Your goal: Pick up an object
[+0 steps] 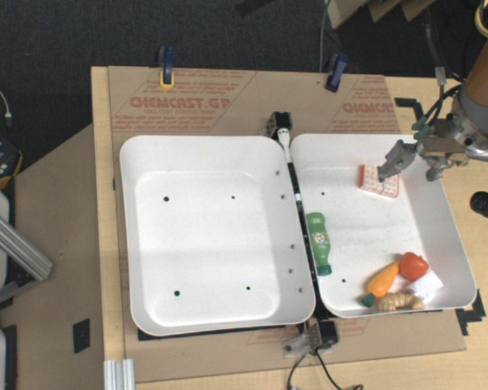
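My gripper (411, 166) hangs over the back of the right bin (451, 218), open, with its fingers spread wide. The left finger (390, 162) is just over the top right corner of a small red and white box (377, 183) lying flat on the bin floor. Nothing is between the fingers. A green bottle (316, 242) lies along the bin's left wall. In the front corner sit an orange carrot (382, 281), a red tomato (413, 264), a tan knobbly piece (399, 302) and a white block (428, 283).
The left bin (134, 218) adjoins the right one along a black divider (294, 193). Blue clamps (166, 65) (336, 71) hold the cardboard base at the back. The grey arm (480, 112) enters from the right.
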Robot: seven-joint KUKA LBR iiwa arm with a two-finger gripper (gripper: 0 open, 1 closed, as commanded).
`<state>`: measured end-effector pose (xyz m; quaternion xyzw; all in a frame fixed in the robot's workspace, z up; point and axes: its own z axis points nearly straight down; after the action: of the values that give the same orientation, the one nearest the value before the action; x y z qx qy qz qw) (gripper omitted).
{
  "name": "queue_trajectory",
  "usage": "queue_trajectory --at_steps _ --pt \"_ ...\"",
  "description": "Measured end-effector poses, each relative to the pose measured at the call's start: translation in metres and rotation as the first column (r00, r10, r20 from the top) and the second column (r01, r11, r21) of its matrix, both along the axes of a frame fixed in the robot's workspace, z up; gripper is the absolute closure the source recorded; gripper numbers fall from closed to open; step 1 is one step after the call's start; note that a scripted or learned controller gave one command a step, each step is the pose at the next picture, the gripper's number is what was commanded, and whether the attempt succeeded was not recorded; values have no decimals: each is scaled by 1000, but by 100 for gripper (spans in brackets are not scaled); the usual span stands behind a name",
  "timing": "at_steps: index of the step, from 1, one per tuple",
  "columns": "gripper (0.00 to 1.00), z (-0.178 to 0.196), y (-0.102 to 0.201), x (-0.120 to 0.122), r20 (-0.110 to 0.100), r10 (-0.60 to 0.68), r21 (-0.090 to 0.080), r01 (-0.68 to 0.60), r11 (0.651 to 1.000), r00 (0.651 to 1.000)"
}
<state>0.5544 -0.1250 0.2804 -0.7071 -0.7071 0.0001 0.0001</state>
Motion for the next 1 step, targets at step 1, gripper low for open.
queue_trajectory --at_steps 1 --pt "0 106 77 -77 4 7 0 -7 1000 1000"
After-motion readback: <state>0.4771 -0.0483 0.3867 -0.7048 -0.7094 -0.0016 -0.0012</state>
